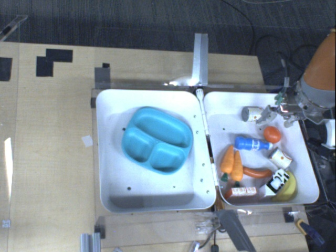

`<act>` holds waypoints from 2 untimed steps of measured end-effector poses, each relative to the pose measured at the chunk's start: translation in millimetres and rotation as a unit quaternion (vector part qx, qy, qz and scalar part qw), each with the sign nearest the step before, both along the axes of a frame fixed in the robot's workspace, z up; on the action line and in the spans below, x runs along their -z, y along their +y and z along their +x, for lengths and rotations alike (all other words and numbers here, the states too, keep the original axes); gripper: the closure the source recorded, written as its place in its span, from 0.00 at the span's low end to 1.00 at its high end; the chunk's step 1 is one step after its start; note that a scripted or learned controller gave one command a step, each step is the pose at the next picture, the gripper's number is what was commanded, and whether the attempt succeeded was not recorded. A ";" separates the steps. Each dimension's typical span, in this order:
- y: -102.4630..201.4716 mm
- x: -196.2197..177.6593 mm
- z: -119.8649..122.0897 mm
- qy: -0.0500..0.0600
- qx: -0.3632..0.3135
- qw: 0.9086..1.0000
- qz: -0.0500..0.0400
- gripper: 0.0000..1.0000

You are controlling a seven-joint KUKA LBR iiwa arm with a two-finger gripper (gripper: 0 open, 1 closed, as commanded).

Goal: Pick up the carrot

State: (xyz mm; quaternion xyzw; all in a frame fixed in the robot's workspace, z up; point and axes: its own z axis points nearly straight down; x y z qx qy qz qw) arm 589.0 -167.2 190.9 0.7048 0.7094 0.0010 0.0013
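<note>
Near front rim of right bin (310,198): banana (286,190), red packet (242,192), with carrot (231,163) lying just behind, close to divider wall. Beyond, blue bottle (253,144) and tomato (272,134). Farthest back, gripper (278,111) poised over rear right corner, fingers spread, nothing between them.

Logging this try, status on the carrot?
Gripper over right bin's far side, holding nothing. Carrot lying near divider, untouched. Sausage touching it; blue bottle close by.
</note>
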 end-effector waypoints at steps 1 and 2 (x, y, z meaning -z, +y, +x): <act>35.2 70.4 -51.0 -0.003 -0.239 0.971 -0.002 0.00; 62.8 94.6 -82.9 -0.006 -0.246 0.969 -0.005 0.00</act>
